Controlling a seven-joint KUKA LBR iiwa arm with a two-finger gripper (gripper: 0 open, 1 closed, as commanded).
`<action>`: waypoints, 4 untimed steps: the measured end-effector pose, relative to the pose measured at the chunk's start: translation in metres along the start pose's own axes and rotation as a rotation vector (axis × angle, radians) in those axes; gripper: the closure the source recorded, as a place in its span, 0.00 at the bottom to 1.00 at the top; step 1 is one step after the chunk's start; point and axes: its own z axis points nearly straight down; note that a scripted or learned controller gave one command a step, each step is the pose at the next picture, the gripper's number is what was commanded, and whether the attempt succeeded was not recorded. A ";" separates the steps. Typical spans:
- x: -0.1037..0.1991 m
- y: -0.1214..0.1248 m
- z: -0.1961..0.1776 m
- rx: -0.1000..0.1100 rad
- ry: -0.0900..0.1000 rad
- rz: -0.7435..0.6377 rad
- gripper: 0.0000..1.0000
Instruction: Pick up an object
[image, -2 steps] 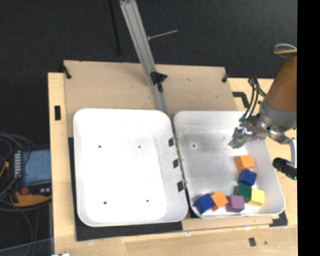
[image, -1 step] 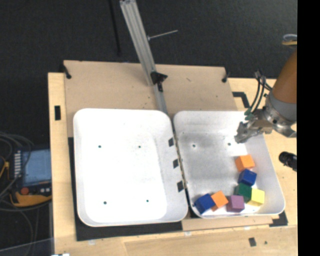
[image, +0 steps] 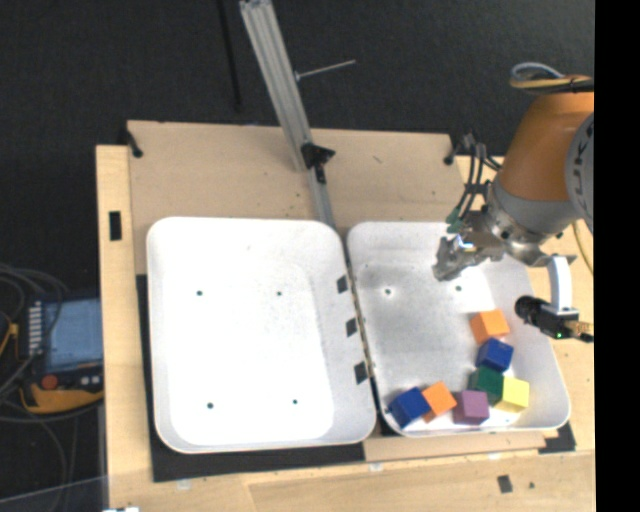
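closest to me, the blocks sit bunched in the right bin's (image: 400, 260) near corner — the orange block (image: 489, 324) lies nearest the jaws (image: 449, 258), toward me. i cannot tell if the jaws are spread.

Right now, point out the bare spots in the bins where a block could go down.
The left bin has a bare floor. In the right bin, the patch between the hinge side and the orange block is free. Crowded: the near-right corner, from the blue block to the yellow block.
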 end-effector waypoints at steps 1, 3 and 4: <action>0.049 0.005 -0.009 -0.001 0.003 -0.002 1.00; 0.150 0.039 -0.008 0.000 0.001 -0.001 1.00; 0.199 0.043 -0.001 -0.001 0.000 0.001 1.00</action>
